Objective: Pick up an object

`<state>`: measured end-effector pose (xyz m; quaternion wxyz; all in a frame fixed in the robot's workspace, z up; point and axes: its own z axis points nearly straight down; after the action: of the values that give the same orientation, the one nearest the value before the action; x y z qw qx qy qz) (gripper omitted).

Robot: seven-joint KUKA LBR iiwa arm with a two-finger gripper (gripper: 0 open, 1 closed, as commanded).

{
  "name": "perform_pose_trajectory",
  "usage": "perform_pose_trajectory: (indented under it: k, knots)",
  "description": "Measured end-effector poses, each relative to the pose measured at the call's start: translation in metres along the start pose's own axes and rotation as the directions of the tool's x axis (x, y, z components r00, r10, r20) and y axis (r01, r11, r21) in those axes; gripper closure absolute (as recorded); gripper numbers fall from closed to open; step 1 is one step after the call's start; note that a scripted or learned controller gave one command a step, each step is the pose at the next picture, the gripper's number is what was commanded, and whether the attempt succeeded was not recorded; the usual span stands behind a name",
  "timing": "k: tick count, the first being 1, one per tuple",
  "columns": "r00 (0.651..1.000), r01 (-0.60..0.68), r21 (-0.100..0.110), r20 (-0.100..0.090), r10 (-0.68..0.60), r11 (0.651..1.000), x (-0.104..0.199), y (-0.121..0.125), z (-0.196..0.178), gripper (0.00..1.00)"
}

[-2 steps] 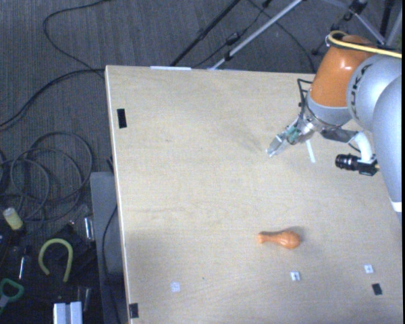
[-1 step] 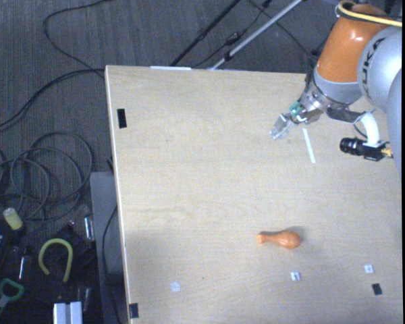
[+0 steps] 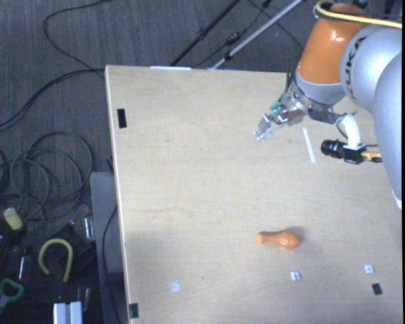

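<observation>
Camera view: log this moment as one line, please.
gripper: above bench, nothing held | orange object: lying on bench, apart from gripper | pick: not yet done
</observation>
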<state>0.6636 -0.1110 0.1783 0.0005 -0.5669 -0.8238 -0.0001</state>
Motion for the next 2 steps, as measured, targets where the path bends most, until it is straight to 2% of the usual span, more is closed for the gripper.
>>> perform_pose_trajectory:
  k: [1,2]
  knots:
    - [0.94,-0.341,0.0,0.003,0.341,0.94,-0.047,-0.013,-0.015,1.0]
    - [0.985,-0.171,0.002,0.002,0.171,0.985,-0.078,-0.113,0.005,1.0]
